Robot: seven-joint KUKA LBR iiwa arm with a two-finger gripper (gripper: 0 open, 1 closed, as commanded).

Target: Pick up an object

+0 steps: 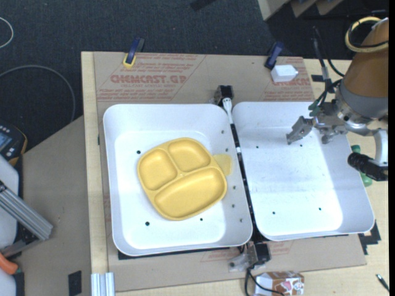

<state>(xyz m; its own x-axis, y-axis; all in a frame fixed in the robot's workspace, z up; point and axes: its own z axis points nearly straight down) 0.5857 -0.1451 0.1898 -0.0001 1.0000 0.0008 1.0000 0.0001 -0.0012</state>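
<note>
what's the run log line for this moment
pincer open, holding nothing | over right bin upper right | yellow divided tray in left bin | pick not done

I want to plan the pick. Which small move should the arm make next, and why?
Probably move the tool toward the left bin, staying above the rims. The yellow tray lies there, near that bin's middle, and it is the one object I can see to pick. The tool is over the upper part of the right bin, apart from the tray, with the divider between the bins in its way.
</note>
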